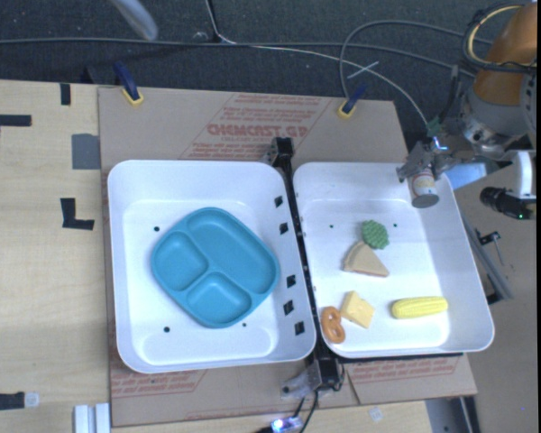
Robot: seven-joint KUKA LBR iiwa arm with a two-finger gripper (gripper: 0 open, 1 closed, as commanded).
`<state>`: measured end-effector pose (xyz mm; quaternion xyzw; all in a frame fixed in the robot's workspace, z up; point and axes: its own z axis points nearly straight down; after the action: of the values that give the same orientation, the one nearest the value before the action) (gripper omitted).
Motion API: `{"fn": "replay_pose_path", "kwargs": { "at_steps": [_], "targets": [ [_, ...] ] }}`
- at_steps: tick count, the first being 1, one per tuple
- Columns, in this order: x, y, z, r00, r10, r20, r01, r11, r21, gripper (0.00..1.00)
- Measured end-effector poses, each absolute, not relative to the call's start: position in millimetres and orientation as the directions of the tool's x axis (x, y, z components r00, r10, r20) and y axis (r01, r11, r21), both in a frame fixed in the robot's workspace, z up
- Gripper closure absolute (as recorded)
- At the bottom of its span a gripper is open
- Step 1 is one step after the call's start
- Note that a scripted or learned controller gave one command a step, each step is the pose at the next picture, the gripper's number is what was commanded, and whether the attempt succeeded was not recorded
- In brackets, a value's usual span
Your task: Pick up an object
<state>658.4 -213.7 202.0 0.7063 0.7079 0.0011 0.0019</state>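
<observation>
Overhead slanted view of my workcell. The tabletop (36,269) carries two shallow white bins side by side on a brown cardboard sheet (252,124). The left bin (131,188) holds a blue divided plate (215,266) with three compartments, lying flat near its centre.

The right bin (460,269) holds five small toy foods, all lying apart from the arm: a green bumpy piece (374,234), possibly broccoli, just beside a tan wedge (365,261); below these a yellow cheese-like block (358,310) touching or nearly touching an orange ring-shaped piece (332,325) at the bin's lower left corner; and a yellow corn cob (419,308) towards the lower right.

The arm enters from the right, largely cut off by the frame edge; its orange band (509,43) is partly visible at top right. I see the hand (424,186) over the right bin's upper right rim. It is blurred and seen at an angle, so I cannot tell whether it is released or clenched. Nothing is seen within it.
</observation>
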Motion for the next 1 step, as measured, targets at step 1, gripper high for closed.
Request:
{"fn": "replay_pose_path", "kwargs": {
  "at_steps": [1],
  "targets": [
    [659.9, -214.5, 245.1, -0.002, 1.000, -0.002, 1.000, 0.002, 0.004, 1.00]
  ]
}}
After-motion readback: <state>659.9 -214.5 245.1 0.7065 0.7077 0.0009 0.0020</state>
